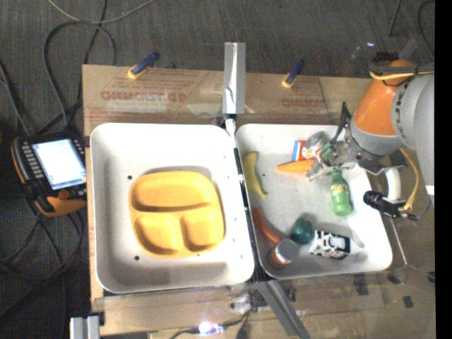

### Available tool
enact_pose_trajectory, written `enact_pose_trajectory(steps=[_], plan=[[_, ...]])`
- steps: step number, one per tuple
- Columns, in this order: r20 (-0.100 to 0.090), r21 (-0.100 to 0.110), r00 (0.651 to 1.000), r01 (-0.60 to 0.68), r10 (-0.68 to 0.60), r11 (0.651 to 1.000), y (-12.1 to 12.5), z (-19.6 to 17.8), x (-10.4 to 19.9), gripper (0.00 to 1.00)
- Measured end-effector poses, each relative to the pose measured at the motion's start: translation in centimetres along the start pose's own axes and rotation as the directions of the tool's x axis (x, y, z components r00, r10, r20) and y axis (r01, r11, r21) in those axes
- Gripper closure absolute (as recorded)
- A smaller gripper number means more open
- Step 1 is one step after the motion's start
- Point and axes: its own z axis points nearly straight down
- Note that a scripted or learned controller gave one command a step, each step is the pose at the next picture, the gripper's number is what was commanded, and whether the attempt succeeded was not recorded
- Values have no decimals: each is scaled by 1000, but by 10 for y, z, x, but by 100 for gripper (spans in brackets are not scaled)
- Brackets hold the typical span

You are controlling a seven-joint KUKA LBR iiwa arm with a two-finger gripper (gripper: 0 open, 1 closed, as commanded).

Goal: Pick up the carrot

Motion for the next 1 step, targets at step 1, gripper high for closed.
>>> enact_pose_trajectory(steps=[1], plan=[[2,4,979,202,-202,979,52,9,85,100]])
